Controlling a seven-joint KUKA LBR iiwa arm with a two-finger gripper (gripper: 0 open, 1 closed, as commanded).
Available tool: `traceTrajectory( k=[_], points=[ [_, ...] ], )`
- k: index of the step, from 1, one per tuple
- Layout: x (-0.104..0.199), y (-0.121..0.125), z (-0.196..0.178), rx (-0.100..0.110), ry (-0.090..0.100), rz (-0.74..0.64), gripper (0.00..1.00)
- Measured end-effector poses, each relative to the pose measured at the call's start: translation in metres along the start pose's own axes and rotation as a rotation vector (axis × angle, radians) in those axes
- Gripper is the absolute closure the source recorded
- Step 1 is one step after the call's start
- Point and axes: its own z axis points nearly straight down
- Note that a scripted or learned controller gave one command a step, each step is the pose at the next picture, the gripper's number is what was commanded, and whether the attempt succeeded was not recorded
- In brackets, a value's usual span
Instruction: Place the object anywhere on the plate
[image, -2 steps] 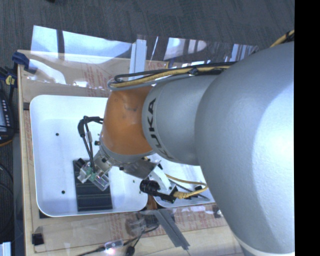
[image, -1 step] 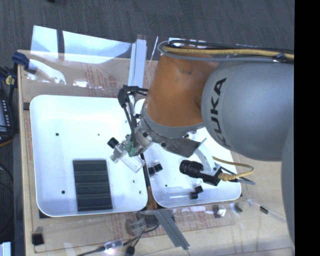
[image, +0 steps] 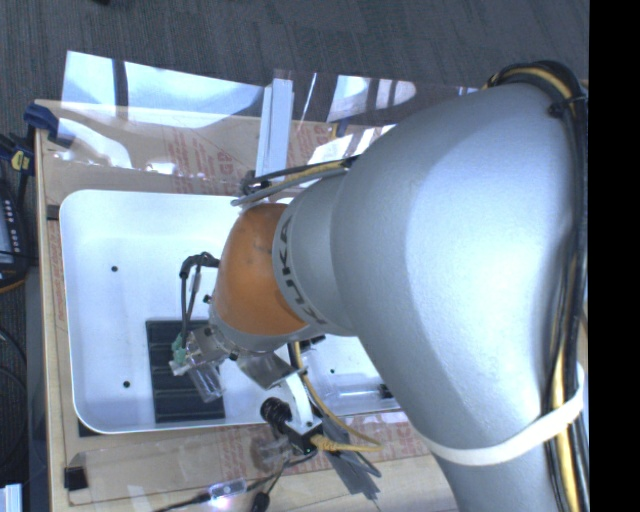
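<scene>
So the bench (image: 120, 470) is the usual pale board over dark carpet, and from my seat most of the frame is eaten by the arm (image: 450, 260), that big grey body coming in from the right with the orange band (image: 255, 275) just above the wrist. Under it is the left white bin (image: 110, 250), mostly bare floor on the side I can see. Near its front edge lies a dark, ribbed, rectangular slab (image: 170, 380), which I'm taking to be the plate. The gripper (image: 200, 375) is sitting right over that slab, low down, with a bundle of cable looping beside it.

Honestly I can't tell how the gripper is set, it's a blurry tangle of metal at this angle. And I can't make out the object anywhere; if it's being carried, the wrist hides it.

My read: we're at the placing end of things, tool already above the plate. Next move would be a short descent and a release, then a straight lift out, assuming there's actually something in there.
</scene>
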Motion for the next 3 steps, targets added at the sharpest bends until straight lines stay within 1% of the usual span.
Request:
traceTrajectory(
  k=[1,2,3],
  points=[
    [0.05,0.014,-0.041,-0.004,0.0,-0.173,1.0],
    [0.002,0.003,0.014,-0.011,-0.001,-0.332,1.0],
    [0.023,0.042,0.014,-0.014,-0.005,-0.569,1.0]
  ],
)
